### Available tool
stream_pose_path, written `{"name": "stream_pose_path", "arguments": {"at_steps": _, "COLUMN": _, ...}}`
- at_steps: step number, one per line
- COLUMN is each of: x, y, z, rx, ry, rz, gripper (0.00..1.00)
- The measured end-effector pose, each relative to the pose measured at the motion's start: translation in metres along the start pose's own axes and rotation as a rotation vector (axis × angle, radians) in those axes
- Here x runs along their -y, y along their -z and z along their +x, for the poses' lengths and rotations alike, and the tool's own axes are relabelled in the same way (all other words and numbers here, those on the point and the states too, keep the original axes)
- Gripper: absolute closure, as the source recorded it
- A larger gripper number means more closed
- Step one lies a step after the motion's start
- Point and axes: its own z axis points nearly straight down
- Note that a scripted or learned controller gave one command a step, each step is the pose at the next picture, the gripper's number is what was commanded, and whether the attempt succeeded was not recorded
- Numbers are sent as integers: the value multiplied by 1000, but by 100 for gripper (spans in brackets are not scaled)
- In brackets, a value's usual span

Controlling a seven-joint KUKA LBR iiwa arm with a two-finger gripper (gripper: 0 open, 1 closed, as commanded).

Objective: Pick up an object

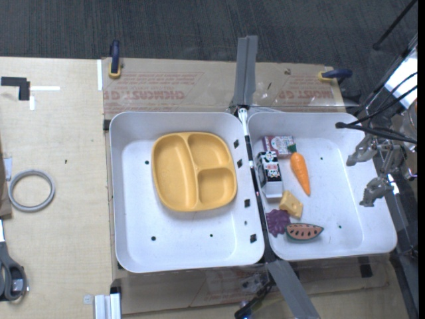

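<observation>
Toy orange plastic carrot (301, 173) lies ungrasped in the right white bin (345, 234), left of the gripper (373, 173), whose jaws' opening I cannot tell; approach comes next.

Arm at the view's right edge, partly out of frame, wrist pointing left. Gripper (369, 175) hangs with its two grey fingers (359, 153) spread well apart, one above the other, nothing between them.
</observation>
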Motion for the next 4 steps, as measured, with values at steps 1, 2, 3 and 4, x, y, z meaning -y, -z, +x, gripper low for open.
{"name": "stream_pose_path", "arguments": {"at_steps": 1, "x": -3, "y": -138, "z": -9, "rx": -2, "ry": -300, "rz": 0, "gripper": 0}}
{"name": "stream_pose_path", "arguments": {"at_steps": 2, "x": -56, "y": -163, "z": -51, "rx": 1, "ry": -616, "rz": 1, "gripper": 0}}
{"name": "stream_pose_path", "arguments": {"at_steps": 3, "x": -55, "y": -156, "z": -51, "rx": 0, "ry": -614, "rz": 5, "gripper": 100}}
{"name": "stream_pose_path", "arguments": {"at_steps": 4, "x": -103, "y": -67, "z": -100, "rx": -12, "ry": -887, "rz": 12, "gripper": 100}}
